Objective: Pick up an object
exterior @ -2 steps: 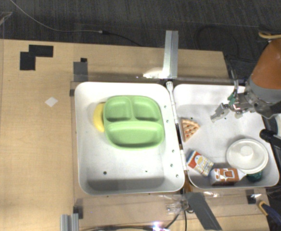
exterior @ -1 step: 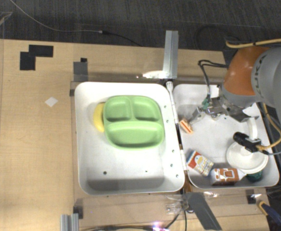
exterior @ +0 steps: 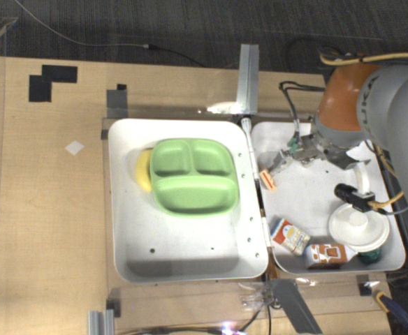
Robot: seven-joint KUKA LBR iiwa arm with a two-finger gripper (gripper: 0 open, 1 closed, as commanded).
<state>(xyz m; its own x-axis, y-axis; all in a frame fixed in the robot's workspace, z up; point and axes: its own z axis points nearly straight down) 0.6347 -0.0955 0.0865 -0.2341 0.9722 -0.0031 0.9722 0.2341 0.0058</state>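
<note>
Two white bins sit side by side: the left bin (exterior: pixel 124 243) holds a green divided tray (exterior: pixel 192 176) over a half-hidden yellow item (exterior: pixel 142 170). The right bin (exterior: pixel 298 194) holds a small carton (exterior: pixel 289 236), a brown packet (exterior: pixel 327 255) and a white cup (exterior: pixel 358 227). Over its far end the gripper (exterior: pixel 296 149) blurs, its grip impossible to judge.

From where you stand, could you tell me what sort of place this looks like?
Most likely a robotics lab's pick-up test bench: a grey arm reaches over two white bins set side by side on a wooden bench, with toy-like items such as a green divided plate inside and loose cables around.
</note>
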